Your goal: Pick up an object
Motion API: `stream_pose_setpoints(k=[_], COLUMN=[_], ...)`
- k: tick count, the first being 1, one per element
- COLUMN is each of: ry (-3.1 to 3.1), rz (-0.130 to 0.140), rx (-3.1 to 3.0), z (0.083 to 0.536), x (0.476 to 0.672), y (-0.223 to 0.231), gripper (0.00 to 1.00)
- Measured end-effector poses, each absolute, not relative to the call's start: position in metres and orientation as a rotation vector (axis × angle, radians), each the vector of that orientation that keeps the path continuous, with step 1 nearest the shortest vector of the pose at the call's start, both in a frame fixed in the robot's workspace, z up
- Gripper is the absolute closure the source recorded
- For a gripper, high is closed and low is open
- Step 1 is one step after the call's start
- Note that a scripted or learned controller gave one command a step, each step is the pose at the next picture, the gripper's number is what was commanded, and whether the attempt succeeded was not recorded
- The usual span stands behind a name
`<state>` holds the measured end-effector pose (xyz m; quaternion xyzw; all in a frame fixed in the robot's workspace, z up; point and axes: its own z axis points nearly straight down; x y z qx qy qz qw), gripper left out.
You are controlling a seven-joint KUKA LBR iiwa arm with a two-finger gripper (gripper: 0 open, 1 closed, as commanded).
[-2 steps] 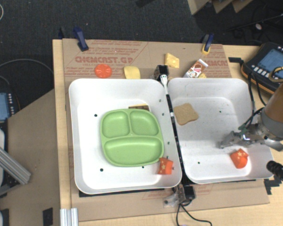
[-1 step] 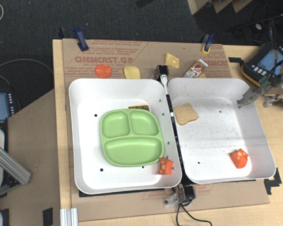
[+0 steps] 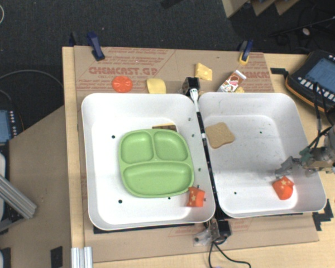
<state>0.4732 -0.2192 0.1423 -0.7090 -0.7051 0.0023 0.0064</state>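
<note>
Approach underway: my pincer (image 3: 290, 164) hangs just above the orange-red toy (image 3: 283, 188); finger spread I cannot tell. Next I judge: drop down, straddle it, pinch.

Orange disc (image 3: 121, 84); blue clamps (image 3: 95, 46) (bench's far edge); black tablet (image 3: 318, 82)

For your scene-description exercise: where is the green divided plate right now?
The green divided plate lies in the left bin, near its middle, with a small orange toy just off its lower right corner.
</note>
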Motion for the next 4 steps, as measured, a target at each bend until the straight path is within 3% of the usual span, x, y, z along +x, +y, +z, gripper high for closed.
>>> stream_pose_setpoints(k=[1, 2, 3, 4], ry=[-2.221, -2.231, -2.236, -2.214], rz=[0.001, -0.006, -0.006, 0.003], rx=[-2.214, -2.235, -2.22, -2.222], z=[0.081, 0.233, 0.166, 0.201], x=[0.478, 0.481, 0.631, 0.533], y=[-0.175, -0.217, -0.222, -0.212], gripper=[0.0, 0.0, 0.0, 0.0])
